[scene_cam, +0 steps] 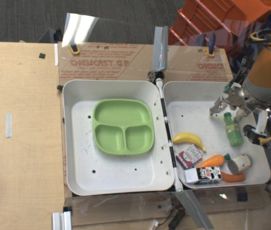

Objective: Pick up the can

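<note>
The gripper (220, 107) hangs low over the far right part of the right bin (193, 92), its metal fingers (216, 110) pointing toward the bin's middle; whether they are spread or closed cannot be made out from this angle, and nothing is seen between them. Taking the green bottle (232, 130) as the landmark, the gripper sits just beyond and slightly left of the bottle's cap end, very near it, though contact cannot be judged. The can (239, 163) lies on its side nearer the camera than the bottle, close to the bin's right front corner, its grey end facing left. Just left of the can, and well in front of the bottle, lies a carrot (211, 161), with an orange sausage-shaped piece (233, 177) in front of the can. A small black and white carton (203, 175) rests at the front wall, a red and white packet (189, 155) lies behind it, and a banana (189, 139) lies left of the bottle, toward the divider. Far to the bottle's left, the left bin (77, 128) holds a green divided plate (123, 126).
</note>
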{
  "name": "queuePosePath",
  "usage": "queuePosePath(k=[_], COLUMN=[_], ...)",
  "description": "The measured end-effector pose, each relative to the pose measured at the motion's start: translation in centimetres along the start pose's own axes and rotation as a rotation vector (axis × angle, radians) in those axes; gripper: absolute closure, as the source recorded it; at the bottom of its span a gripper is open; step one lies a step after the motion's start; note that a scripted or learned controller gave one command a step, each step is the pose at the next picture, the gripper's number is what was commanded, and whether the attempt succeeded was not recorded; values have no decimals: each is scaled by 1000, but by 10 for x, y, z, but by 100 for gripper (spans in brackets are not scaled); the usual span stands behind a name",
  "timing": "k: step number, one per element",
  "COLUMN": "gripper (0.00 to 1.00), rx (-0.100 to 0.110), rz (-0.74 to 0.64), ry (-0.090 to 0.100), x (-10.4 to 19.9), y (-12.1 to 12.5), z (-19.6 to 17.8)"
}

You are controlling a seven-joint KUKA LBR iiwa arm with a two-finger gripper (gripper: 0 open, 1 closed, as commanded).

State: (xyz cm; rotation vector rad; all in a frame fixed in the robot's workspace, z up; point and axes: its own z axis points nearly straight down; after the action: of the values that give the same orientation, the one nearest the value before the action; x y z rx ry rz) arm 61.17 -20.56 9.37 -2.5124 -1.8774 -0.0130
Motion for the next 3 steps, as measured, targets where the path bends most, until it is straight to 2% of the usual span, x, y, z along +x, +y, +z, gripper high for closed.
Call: queuePosePath(k=[1, 2, 3], gripper=[0, 0, 0], rx=[3, 8, 10], rz=[-9, -12, 37], ry=[0, -3, 3], x=[-11, -34, -22], y=[-39, -121, -78], z=[1, 3, 4])
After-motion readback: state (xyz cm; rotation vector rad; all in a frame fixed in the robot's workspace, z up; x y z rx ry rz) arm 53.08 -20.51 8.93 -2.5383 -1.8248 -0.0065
